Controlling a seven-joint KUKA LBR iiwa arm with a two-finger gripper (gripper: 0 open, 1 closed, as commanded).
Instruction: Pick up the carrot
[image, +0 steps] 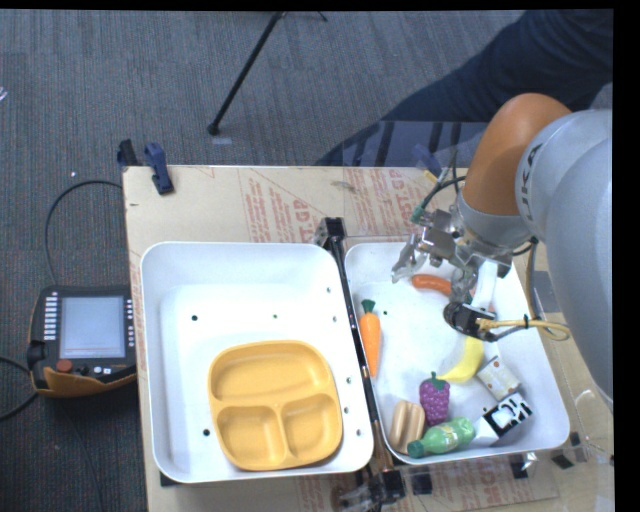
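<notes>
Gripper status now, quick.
Gripper: cannot be told; it sits over the right bin, above the sausage, away from the carrot.

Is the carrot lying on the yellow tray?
No, the carrot lies in the right bin, while the yellow tray sits in the left bin.

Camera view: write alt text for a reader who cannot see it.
A grey robot arm's gripper hangs over the right bin, above a small sausage; the carrot lies untouched by the bin's left wall. Nearby lie a banana and grapes; the left bin holds a yellow tray.
</notes>
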